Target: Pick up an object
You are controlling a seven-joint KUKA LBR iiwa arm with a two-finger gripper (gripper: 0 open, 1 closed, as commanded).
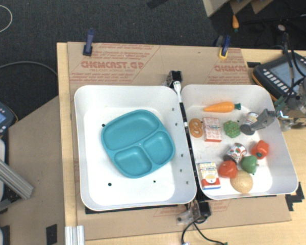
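Potato [242, 182] lies frontmost; small can [251, 119] sits just beside the jaws, grip state unclear.

The left shallow white plastic bin [86, 152] carries a teal three-compartment plastic tray [137, 143]. In the right white bin [283, 157] lie an orange toy carrot [219, 106] with a dark green tip, a green toy broccoli [232, 129], a red toy pepper [260, 148], a red toy tomato [227, 169], a tan toy potato [241, 182] and a red-and-white printed small carton [211, 129]. The brown cardboard-covered worktop [117, 60] bears red lettering.
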